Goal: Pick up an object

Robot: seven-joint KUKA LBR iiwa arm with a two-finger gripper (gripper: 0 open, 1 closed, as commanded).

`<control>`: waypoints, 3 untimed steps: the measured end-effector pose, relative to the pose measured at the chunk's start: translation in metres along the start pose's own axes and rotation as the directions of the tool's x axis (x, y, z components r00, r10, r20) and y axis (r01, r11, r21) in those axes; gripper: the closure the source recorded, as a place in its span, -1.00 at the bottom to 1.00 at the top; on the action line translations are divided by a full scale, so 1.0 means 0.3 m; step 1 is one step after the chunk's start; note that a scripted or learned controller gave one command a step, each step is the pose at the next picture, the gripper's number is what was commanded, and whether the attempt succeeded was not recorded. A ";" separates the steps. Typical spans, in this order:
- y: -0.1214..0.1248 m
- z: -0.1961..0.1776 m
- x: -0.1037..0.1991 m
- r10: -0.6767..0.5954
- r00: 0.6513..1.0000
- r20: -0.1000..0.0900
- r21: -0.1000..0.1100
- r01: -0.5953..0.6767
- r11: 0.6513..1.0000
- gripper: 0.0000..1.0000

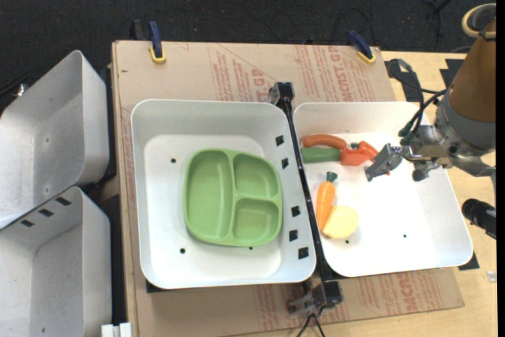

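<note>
The right bin [410, 249] holds several toy foods along its left side. A curved red-orange piece [323, 141] lies over a green piece [319, 156], with a red-orange chunk [359, 154] beside them. Below these an orange carrot [324, 200] points toward the front, touching a pale yellow piece [341, 222]. My gripper [383, 163] hangs over the middle of the right bin, just right of the red-orange chunk, tilted toward it. I see nothing held in it.
The left bin [154, 170] holds a green divided plate [233, 197]. A black divider with clips [296, 170] runs between the bins. Two more white bins [47, 146] stand off the bench at far left. The arm [473, 91] comes in over the right bin's right rim.
</note>
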State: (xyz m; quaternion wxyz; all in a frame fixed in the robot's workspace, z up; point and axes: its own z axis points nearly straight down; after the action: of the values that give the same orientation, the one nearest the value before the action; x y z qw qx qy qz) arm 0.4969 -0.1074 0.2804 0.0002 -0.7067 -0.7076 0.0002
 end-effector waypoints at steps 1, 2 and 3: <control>0.011 0.166 0.032 0.002 1.000 -0.001 0.005 -0.002 1.000 -1.00; 0.008 0.381 0.033 0.003 1.000 -0.001 0.006 -0.003 1.000 -1.00; -0.001 0.539 0.007 0.004 1.000 -0.001 0.005 -0.004 1.000 -1.00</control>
State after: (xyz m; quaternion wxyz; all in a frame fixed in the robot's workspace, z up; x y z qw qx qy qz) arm 0.4966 -0.1054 0.1187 0.0021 -0.7079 -0.7063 0.0015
